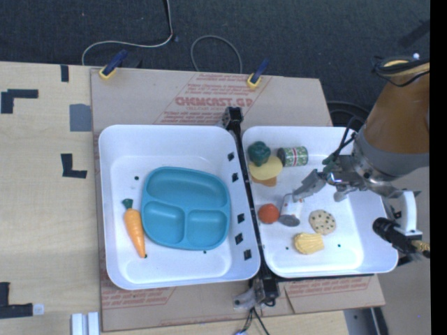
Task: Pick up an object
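The right bin (349, 257) holds several small items: a red-orange ball (269, 213), a speckled cookie (322, 221), a yellow corn piece (308, 243), a green-labelled can (294, 156), and a dark green piece (259, 151) on a yellow piece (266, 171). My gripper (289, 211) reaches in from the right and hangs low over the bin's middle. It is just right of the red-orange ball and left of the cookie. Its fingers stand slightly open with nothing between them.
The left bin (112, 187) holds a blue divided plate (186, 208) and an orange carrot (135, 232) beside it. A black divider (241, 180) runs between the bins. The arm's grey body (391, 152) overhangs the right bin's right side.
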`<state>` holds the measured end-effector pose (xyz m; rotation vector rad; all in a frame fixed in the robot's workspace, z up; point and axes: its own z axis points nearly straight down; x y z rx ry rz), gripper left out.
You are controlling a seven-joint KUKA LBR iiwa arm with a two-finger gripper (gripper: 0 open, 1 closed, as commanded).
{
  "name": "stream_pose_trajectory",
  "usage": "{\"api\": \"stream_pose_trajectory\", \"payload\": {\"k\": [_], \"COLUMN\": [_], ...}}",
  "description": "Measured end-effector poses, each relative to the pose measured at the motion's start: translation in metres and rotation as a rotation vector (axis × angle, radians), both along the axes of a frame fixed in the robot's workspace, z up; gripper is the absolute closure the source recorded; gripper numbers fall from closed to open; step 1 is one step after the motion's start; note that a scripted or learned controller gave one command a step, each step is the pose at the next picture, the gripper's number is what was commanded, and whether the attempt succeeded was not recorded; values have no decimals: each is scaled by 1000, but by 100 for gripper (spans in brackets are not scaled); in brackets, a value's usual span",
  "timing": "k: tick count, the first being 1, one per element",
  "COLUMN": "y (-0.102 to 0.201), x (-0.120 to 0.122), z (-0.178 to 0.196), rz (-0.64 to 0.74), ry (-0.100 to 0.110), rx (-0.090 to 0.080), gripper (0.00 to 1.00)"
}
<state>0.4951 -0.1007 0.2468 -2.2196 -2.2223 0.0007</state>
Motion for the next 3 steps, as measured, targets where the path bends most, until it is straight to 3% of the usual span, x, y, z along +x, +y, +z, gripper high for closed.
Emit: {"api": "stream_pose_trajectory", "payload": {"k": [1, 2, 3], "y": [-17, -14, -20], "x": [24, 25, 25], "z": [-145, -138, -136], "rz": [-6, -3, -9], "ry": [-3, 2, -4], "rx": [-8, -1, -13], "gripper": [0, 100, 0]}}
